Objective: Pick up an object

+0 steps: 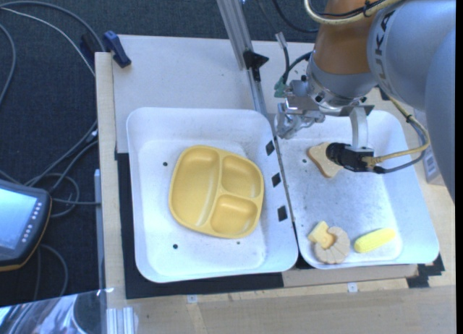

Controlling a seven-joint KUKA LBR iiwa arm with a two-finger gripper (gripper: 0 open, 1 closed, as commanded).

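My gripper [288,121] hangs low over the far left corner of the right bin [362,202], close to the wall between the two bins. A tan bread-shaped piece [321,159] lies just right of it, partly covered by a black part of the arm. At the bin's near edge lie a small yellow cheese-like piece [319,233], a round tan cookie [334,249] touching it, and a yellow corn cob [375,239]. Nothing shows in the gripper's grasp.
The left bin [152,253] holds a yellow divided plate [215,191]. A metal post [231,14] rises behind the bins. The arm's orange band and grey body fill the upper right. Cables and a screen lie off the bench to the left.
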